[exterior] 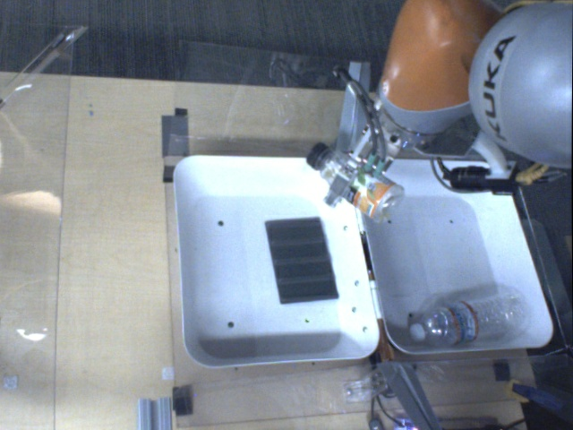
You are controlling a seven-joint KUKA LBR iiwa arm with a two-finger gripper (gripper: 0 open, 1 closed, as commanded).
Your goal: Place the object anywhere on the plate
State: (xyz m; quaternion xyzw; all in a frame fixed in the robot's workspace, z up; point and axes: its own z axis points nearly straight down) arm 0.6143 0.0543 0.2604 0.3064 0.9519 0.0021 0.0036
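The wooden desk (pixel 98 240) has two white bins on it. The dark ribbed plate (pixel 303 260) lies flat in the middle of the left bin (pixel 206 267). It is the landmark here.

Up and to the right of the plate, above the wall between the two bins, hangs the gripper (pixel 358 179). Its jaws are closed on a small orange can (pixel 376 195) with a bit of green on it. The can tilts and is well above the plate, not on it yet.

The can looks light, hard and smooth, so it could slip or roll. I think a hold across its round middle is best. It should be set down low and softly so it stays on the plate.

Farther right of the plate, and lower, a clear water bottle (pixel 466 319) lies on its side in the right bin (pixel 501 231).
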